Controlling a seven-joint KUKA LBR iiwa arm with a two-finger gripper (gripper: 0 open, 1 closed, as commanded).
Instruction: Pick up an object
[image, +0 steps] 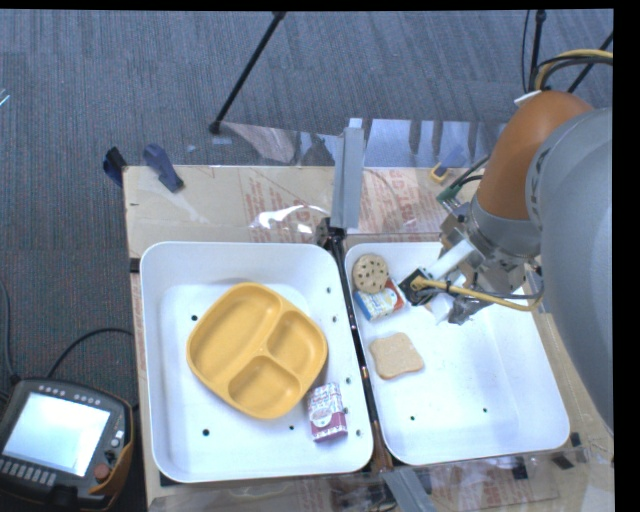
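My gripper (452, 303) hangs low over the far part of the right bin (500, 400), under the grey wrist with its orange band. Just left of it lies a small blue and white box (378, 302). A round chocolate-chip cookie (370, 271) sits in the bin's far left corner. A slice of toast (397, 355) lies nearer the front, below and left of the gripper. I see nothing between the gripper's fingers.
The left bin (170, 300) holds a yellow divided plate (258, 348) and a small pink carton (326, 411) at its front right. The arm's bulk covers the right bin's far right side. A teach pendant (62, 435) lies on the floor at the lower left.
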